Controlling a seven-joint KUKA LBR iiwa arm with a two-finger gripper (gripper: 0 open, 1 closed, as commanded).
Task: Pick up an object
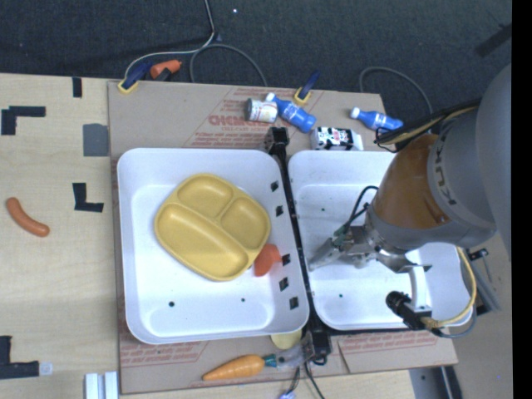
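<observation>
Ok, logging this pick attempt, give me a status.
Gripper low in right bin, near its left wall, nothing seen held. Yellow plate and small orange piece sit in left bin.

Two bins sit side by side on the bench: the left bin point(137, 223) holds a divided plate point(213, 225) with a small object point(266, 260) touching its right edge. The arm point(432, 194) reaches into the right bin point(332, 306). A carrot point(234, 367) lies in front, bottles point(283, 111) behind.
</observation>
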